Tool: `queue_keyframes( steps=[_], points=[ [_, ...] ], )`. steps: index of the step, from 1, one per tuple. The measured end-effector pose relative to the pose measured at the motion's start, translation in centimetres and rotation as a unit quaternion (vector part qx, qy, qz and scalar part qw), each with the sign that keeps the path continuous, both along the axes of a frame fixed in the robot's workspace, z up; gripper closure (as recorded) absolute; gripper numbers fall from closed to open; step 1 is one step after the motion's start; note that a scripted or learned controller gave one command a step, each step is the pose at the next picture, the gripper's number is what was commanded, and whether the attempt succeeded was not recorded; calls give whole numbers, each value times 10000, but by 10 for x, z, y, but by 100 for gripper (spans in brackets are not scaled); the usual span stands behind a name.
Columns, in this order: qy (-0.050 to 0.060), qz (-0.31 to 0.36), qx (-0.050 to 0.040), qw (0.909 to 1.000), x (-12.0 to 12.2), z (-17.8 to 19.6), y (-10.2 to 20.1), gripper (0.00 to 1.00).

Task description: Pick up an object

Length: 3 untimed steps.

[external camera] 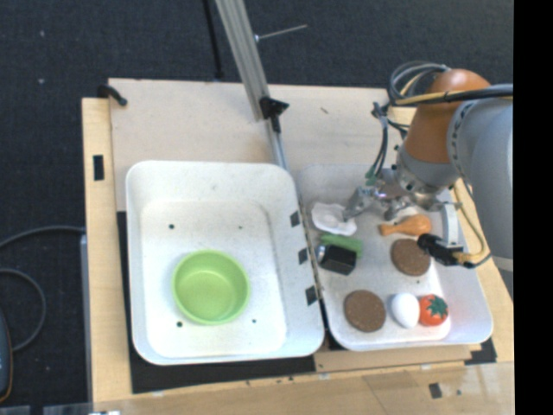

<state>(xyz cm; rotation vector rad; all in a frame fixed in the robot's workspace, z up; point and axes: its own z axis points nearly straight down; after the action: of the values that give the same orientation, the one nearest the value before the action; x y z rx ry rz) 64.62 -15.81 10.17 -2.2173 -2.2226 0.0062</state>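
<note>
My gripper [370, 199] hangs over the upper part of the right bin [471, 318], its metal fingers pointing left and down. A white crumpled object [333, 220] lies just left of the fingertips. An orange drumstick-shaped toy [407, 226] lies just right of them. Below sit a green and black block [338, 253], two brown discs [410, 258] [365, 310], a white egg [403, 309] and a red strawberry [433, 310]. I see nothing held between the fingers.
The left bin [155, 188] holds a green bowl [211, 287]. A slanted metal pole [246, 50] reaches down to the gap between the bins. The arm's grey body and orange band [445, 119] cover the right bin's upper right corner.
</note>
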Motion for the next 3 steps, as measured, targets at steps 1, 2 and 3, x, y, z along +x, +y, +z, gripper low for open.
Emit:
queue_keyframes(
  steps=[1, 2, 3],
  points=[
    [-20, -4, -6, 10000, 0, 0, -1, 0],
    [-39, 0, -9, 10000, 1, 12, -2, 100],
    [-32, -10, -1, 10000, -2, 68, -10, 100]
  ],
)
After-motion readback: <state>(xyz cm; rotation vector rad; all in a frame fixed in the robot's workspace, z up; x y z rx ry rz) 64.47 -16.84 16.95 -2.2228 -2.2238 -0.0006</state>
